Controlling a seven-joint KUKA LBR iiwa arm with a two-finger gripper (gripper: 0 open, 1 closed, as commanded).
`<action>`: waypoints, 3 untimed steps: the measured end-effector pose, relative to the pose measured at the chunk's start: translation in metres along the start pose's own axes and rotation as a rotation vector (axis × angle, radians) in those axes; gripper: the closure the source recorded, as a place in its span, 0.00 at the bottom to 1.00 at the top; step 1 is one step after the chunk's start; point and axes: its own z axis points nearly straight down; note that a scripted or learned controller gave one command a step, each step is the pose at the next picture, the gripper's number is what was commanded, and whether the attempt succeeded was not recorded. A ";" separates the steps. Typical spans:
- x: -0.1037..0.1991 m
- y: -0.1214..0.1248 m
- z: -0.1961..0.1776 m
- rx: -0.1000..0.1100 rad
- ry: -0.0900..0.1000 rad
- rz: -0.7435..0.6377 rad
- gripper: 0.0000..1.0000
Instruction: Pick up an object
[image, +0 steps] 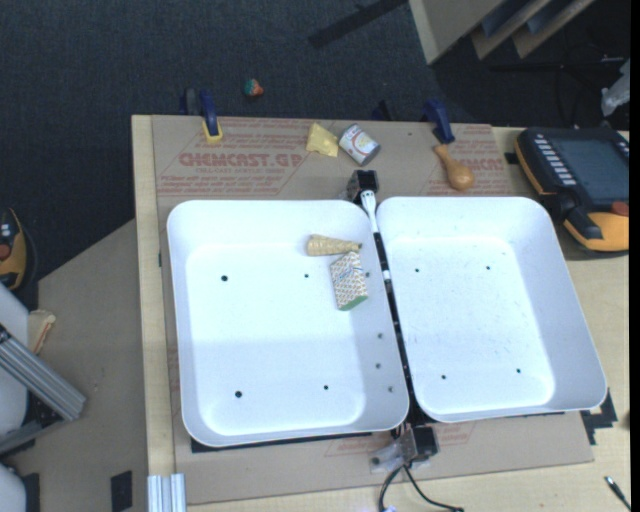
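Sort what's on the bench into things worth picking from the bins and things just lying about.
For the job:
- ice cream cone, left bin
- patterned packet, left bin

Lying about:
- yellow wedge
- small box
- wooden pear-shaped piece
- blue clamps
- teach pendant

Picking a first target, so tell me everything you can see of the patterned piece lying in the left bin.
The patterned piece is a small, flat-looking item, pale with a fine green-and-white check or mesh print, roughly rectangular with a rounded lower end. It lies flat on the floor of the left bin, in the upper right part, close to the wall shared with the other bin. Its top edge sits just below a tan cone-shaped object, touching or nearly so. Material is unclear.
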 end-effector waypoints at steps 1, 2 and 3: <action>-0.003 0.002 -0.011 -0.007 -0.005 0.003 1.00; 0.044 0.079 0.129 0.010 0.002 -0.002 1.00; -0.077 0.026 0.086 -0.008 -0.010 0.017 1.00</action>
